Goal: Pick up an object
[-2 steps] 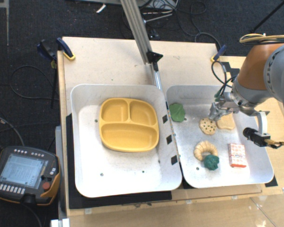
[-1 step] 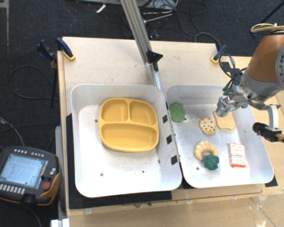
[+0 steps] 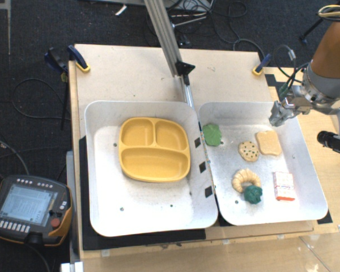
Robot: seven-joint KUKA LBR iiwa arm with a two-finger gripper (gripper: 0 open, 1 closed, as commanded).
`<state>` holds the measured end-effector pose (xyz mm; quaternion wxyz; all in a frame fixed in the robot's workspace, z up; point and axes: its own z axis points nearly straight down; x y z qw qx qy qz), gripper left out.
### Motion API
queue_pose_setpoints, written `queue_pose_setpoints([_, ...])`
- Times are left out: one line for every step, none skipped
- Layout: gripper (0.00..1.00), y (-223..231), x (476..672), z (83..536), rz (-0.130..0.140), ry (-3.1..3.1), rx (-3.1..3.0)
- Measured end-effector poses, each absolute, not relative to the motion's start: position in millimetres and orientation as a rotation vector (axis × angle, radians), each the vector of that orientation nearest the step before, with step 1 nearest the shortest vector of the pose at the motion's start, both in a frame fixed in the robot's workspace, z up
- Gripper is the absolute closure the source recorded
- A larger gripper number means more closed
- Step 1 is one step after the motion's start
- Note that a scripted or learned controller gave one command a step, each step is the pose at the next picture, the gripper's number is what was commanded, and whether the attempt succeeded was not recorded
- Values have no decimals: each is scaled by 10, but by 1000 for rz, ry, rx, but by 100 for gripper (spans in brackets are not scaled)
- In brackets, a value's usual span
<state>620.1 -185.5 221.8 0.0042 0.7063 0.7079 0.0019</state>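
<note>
Tan toast slice (image 3: 268,143) just below pincer (image 3: 277,118), cookie (image 3: 249,151) beside; pincer state cannot tell.

- Your divided plate (image 3: 154,149) is yellow.
- The cookie (image 3: 248,151) is tan with dark specks.
- The toast slice (image 3: 268,143) is pale tan.
- The small box (image 3: 283,186) is white and red.

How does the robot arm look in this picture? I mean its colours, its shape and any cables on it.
The arm enters from the right as a thick rounded body: an orange-brown band above, a grey wrist section below it. A thin dark cable loops out beside the wrist. The gripper is a small, angular piece of grey metal at the arm's tip.
</note>
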Motion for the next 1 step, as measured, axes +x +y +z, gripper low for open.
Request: queue_pose_setpoints([100, -1858, 6206, 2865, 6, 2219, 2212])
